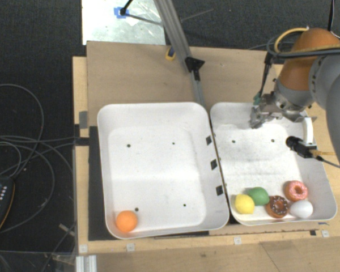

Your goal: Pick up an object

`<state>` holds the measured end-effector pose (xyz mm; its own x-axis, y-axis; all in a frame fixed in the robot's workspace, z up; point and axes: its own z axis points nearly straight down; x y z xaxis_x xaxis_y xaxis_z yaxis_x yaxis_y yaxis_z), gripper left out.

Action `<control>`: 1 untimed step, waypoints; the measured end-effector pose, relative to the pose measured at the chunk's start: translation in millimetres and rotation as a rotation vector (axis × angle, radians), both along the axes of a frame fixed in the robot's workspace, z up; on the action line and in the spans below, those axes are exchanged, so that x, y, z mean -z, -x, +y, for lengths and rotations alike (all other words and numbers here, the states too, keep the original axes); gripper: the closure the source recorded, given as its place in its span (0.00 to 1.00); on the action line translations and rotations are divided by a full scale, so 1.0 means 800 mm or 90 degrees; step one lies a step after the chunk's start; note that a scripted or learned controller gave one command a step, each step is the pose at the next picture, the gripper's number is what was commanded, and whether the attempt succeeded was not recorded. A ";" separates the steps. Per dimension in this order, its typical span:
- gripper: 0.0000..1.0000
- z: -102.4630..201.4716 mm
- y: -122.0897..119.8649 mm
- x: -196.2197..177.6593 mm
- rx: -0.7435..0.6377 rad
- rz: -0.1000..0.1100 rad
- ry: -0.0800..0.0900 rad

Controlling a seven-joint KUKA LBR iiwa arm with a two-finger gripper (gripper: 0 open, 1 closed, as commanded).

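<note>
One gripper [259, 118] hangs over the right bin's [328, 200] far end — we cannot tell its state. Nearest targets cluster at the near edge: green ball [259, 195], yellow ball [244, 204] — probably light, smooth; we'd grasp across the middle.
</note>
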<state>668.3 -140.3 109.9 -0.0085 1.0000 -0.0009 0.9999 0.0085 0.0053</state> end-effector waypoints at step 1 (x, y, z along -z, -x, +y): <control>1.00 0.005 0.006 -0.060 0.002 0.000 0.000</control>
<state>663.5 -136.5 157.7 -0.0054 1.0000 -0.0007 1.0000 0.0054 0.0060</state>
